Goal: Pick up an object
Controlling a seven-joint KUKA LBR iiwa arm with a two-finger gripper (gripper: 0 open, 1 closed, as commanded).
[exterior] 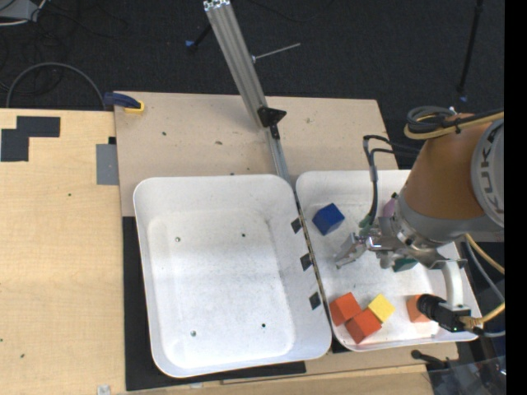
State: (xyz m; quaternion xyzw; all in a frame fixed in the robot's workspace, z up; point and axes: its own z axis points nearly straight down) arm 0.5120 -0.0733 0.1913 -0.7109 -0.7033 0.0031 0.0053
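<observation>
My gripper hangs over the middle of the right bin, below the orange-banded wrist. A blue cube lies just up and left of it, apart from it. Along the bin's front edge sit two red-orange cubes touching each other, with a yellow cube beside them. An orange block lies at the front right, partly hidden by a black part of the arm. A small green piece peeks out under the wrist; what it is cannot be made out.
The left bin adjoins the right one, with black clips along the shared rim. A slanted aluminium bar rises behind the bins. A blue and yellow clamp lies at the board's far left corner. Cables trail at the right.
</observation>
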